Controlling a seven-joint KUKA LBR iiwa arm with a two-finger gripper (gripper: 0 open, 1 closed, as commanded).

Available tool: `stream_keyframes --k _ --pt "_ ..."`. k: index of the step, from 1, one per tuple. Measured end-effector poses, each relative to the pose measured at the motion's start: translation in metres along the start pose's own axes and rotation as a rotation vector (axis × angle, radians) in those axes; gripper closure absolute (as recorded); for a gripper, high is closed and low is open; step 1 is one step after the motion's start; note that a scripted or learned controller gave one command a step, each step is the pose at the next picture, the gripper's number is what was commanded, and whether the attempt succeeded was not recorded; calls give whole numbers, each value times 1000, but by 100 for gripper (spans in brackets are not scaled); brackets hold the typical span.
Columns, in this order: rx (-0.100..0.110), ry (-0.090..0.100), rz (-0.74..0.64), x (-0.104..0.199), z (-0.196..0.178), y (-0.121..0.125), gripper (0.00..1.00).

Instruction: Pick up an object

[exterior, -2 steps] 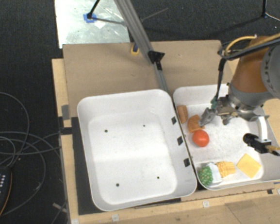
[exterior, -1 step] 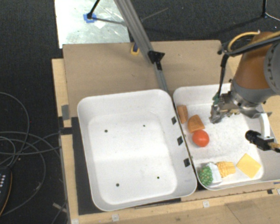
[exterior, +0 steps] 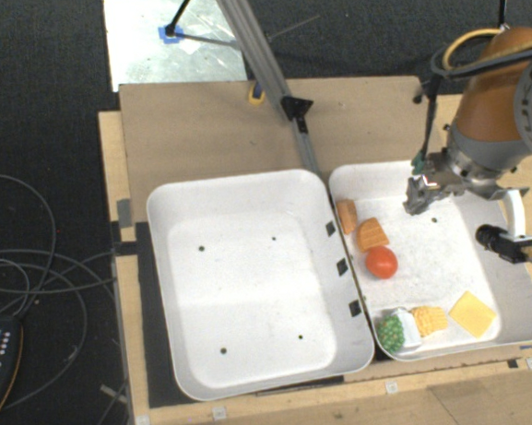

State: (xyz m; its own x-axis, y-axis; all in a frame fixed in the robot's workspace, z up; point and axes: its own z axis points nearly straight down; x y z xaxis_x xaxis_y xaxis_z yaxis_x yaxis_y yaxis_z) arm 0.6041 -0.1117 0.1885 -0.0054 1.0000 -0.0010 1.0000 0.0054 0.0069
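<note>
The right bin (exterior: 492, 261) holds several toy foods. An orange-brown bread piece (exterior: 347, 216) lies along its left wall, with an orange wedge (exterior: 372, 235) beside it and a red tomato (exterior: 381, 262) just below. At the front edge sit a green pea pod piece (exterior: 390, 334), a yellow corn piece (exterior: 430, 318) and a yellow cheese slice (exterior: 472, 314). My gripper (exterior: 417, 198) hangs over the back part of this bin, right of the bread and above the tomato. Nothing shows between its fingers.
The left bin (exterior: 244, 283) lies beside the right one. A slanted grey pole (exterior: 267, 63) with a black clamp crosses the back of the bench. A black cable part (exterior: 500, 242) hangs at the arm's right over the bin.
</note>
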Motion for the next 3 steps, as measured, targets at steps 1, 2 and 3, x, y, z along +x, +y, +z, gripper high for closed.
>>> stream_keyframes --k 1,2,3 --pt "4 1 1 0 -15 1 100" --pt "3 3 -6 55 -31 13 100" --pt "4 3 -5 99 -34 18 100"
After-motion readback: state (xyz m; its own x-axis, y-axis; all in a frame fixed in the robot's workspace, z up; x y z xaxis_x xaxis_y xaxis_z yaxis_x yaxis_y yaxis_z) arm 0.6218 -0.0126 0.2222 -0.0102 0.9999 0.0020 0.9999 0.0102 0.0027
